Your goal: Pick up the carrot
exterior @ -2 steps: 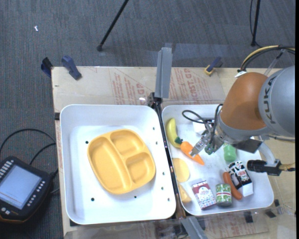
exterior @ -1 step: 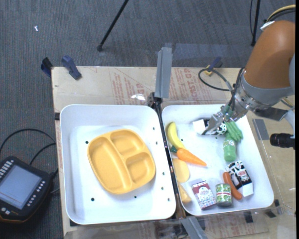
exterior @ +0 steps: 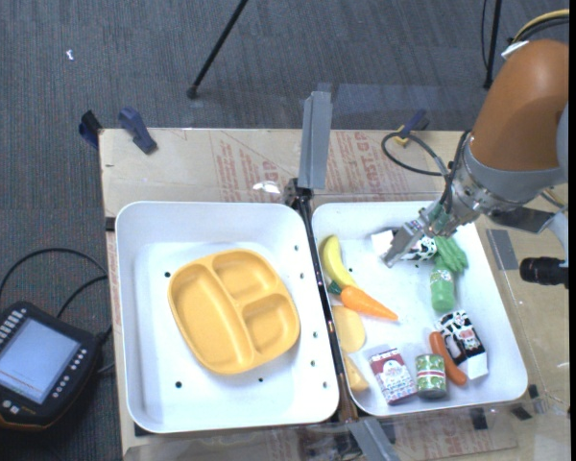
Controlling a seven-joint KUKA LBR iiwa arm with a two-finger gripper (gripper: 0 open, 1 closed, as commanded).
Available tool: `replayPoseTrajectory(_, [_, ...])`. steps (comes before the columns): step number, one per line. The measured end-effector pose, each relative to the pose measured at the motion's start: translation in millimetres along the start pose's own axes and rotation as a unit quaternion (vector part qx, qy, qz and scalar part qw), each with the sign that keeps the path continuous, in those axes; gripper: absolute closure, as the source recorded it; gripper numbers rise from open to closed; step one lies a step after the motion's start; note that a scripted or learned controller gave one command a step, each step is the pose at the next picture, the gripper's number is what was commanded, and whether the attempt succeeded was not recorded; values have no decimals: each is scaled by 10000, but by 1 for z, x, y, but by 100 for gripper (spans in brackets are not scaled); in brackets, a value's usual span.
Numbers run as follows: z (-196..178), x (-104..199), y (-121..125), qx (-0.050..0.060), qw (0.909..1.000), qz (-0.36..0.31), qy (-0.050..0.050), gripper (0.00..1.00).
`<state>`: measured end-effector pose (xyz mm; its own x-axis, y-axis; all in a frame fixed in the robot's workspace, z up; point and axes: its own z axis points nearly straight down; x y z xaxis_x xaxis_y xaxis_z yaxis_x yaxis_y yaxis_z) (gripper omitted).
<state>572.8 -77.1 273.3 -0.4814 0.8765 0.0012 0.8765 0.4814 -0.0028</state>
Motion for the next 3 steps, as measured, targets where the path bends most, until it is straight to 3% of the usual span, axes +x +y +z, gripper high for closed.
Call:
replayPoseTrajectory(1, [89,6,-12,13,9998,-212,16,0])
replayPoseTrajectory(2, [189,-13,-43,5,9968,-793,16,0])
replayPoseTrajectory(3, [183,-14,-43,17,9970,-767,37,100])
